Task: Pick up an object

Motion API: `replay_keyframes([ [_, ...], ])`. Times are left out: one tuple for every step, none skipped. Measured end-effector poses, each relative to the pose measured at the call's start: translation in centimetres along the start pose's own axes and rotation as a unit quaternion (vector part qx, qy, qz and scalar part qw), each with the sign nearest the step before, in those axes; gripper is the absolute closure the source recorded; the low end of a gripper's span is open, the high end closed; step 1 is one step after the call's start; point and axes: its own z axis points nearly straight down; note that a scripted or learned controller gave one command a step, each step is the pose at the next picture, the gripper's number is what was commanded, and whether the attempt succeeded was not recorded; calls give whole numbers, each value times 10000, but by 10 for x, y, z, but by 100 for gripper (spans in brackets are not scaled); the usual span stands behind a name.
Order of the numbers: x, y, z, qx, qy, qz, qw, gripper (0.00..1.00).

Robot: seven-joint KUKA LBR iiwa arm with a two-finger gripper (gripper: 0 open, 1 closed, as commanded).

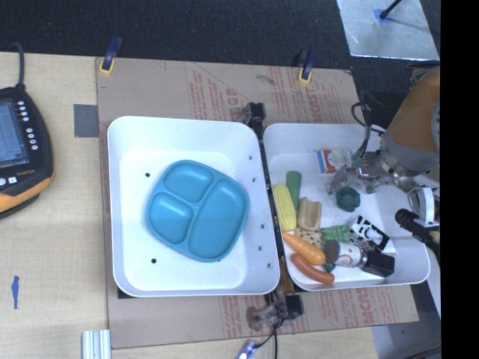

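The right white bin [419, 271] holds several toy foods: a yellow corn cob [284, 206], a green cylinder [293, 182], a beige piece [308, 214], an orange carrot [304, 247], a red sausage [312, 269] and a dark green round piece [347, 197]. A small white, blue and red packet [327, 160] lies near the bin's far wall. My gripper [354, 181] hangs over the right bin's upper middle, just above the dark green round piece. It looks open, with nothing between its fingers.
The left bin [127, 268] holds a blue divided plate [197, 210]. A black-and-white item [368, 232] and a black block [378, 264] lie in the right bin's near right corner. A teach pendant [19, 152] rests at the far left. Clamps [304, 66] hold the cardboard underlay.
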Motion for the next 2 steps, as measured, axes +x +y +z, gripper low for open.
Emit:
replay_keyframes([
  [92,51,0,11,-1,-15,10000,0],
  [94,-34,1,14,-5,-12,10000,0],
])
